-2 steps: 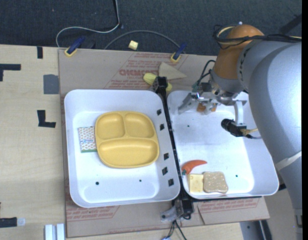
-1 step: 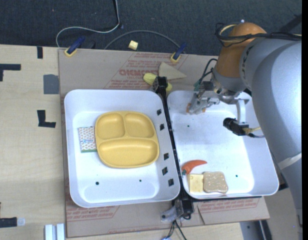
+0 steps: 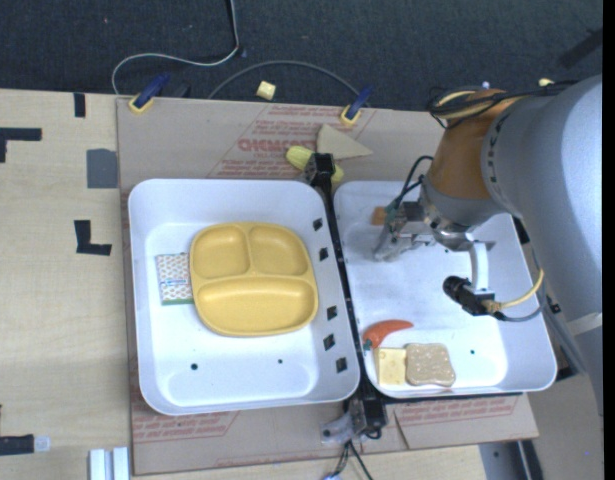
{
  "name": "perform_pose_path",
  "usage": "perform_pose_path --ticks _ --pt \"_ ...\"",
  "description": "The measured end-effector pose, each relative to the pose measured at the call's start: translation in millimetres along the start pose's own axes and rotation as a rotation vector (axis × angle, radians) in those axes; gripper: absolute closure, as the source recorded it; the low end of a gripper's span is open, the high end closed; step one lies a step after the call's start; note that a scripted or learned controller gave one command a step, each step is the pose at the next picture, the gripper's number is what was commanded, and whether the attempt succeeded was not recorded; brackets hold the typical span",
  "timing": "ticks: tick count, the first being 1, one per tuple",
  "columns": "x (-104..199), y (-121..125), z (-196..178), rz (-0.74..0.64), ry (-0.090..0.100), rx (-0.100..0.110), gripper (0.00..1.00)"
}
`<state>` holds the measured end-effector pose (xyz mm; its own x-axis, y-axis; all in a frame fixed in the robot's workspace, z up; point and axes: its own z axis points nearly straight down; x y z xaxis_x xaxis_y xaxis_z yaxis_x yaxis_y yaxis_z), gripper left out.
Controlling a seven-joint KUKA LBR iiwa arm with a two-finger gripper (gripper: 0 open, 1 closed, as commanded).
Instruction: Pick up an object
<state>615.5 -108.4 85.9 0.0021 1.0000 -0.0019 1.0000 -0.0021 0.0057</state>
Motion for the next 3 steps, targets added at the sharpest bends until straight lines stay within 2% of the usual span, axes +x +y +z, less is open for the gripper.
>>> perform_pose_path --ticks 1,2,3 --pt "1.6 1.9 -0.8 -0.004 0.003 0.001 0.00" --pt "-2.9 53.6 1.5 -0.004 0.002 0.012 0.00" --pt "-32.6 53.7 0.1 -0.002 0.002 0.004 0.00"
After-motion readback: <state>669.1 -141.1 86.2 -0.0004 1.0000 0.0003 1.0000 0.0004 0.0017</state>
